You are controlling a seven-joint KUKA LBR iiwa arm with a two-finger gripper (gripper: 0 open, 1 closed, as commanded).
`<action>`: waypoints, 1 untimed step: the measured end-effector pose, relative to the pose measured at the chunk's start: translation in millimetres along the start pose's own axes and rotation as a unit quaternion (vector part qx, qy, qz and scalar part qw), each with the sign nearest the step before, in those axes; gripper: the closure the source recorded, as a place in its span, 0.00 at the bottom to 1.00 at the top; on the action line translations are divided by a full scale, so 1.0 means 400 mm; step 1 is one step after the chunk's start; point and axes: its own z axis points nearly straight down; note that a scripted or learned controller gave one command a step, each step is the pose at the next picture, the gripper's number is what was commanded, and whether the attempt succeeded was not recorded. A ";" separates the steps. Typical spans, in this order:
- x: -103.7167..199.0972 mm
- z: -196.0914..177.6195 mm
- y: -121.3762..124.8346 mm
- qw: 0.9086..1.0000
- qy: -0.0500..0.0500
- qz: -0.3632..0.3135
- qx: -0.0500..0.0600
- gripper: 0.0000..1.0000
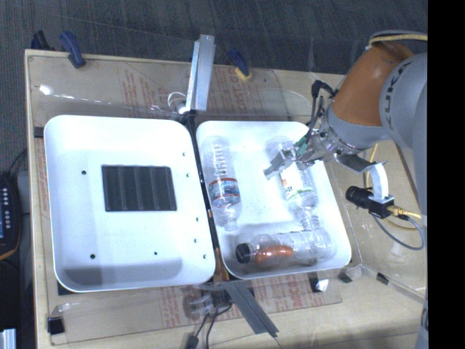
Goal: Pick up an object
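Three clear plastic bottles lie in the right bin (330, 217). One with a red and blue label (222, 184) lies along the bin's left wall. Another with a green and white label (298, 189) lies right of the middle, and my gripper (285, 161) hangs over its upper end, close to or touching it. The third bottle (283, 251), with a dark cap and orange-brown contents, lies on its side along the near wall. A dark grey ribbed rectangular block (139, 188) sits flat in the middle of the left bin (73, 253).
A metal bar (200, 75) stands up behind the gap between the bins. Blue clamps (71, 48) hold the board's far edge. The arm's orange band (370, 86) and wrist hang over the right bin's far right corner.
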 end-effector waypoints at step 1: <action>-0.004 0.234 0.061 0.999 0.002 -0.033 0.002 0.00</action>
